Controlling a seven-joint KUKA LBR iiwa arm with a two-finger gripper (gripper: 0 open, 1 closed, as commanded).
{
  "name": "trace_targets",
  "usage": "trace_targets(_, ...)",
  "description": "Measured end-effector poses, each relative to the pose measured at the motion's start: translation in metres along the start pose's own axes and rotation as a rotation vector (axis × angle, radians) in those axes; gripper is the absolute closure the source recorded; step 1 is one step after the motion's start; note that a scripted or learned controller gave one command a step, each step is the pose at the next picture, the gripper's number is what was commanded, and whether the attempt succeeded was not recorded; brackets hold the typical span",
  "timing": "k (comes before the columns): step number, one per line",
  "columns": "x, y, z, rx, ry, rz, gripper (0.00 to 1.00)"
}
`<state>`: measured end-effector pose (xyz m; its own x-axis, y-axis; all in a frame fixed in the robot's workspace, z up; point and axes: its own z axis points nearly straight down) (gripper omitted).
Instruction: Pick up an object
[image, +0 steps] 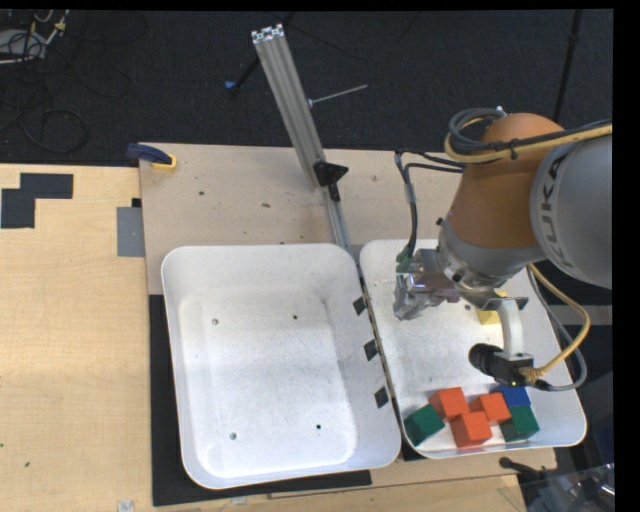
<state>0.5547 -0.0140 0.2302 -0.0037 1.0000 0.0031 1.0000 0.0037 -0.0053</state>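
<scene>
A: What lies nearest?

B: At the near end of the right bin (420, 360) sits a tight cluster of small blocks: a green block (424, 424) at the near left, three orange blocks (470, 428) packed together, a blue block (516, 396) and a dark green block (520, 425) on the right. Several touch.

A: How would they handle?

B: My guess is light, stiff and hard-edged, with smooth faces. Flat opposite sides are the place to pinch. The green one on the left edge of the cluster looks the most open to reach.

A: And farther off?

B: A yellow piece (488, 318) peeks out beside the wrist. The gripper (412, 300) hangs low over the far part of that bin, well apart from the cluster. Whether it is spread or closed I cannot tell; nothing is seen in it. The left bin (190, 330) lies alongside.
</scene>
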Motion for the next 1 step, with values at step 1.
trace_targets(1,0.0427,-0.0122,-0.0037,0.001,0.0,0.001,1.0)
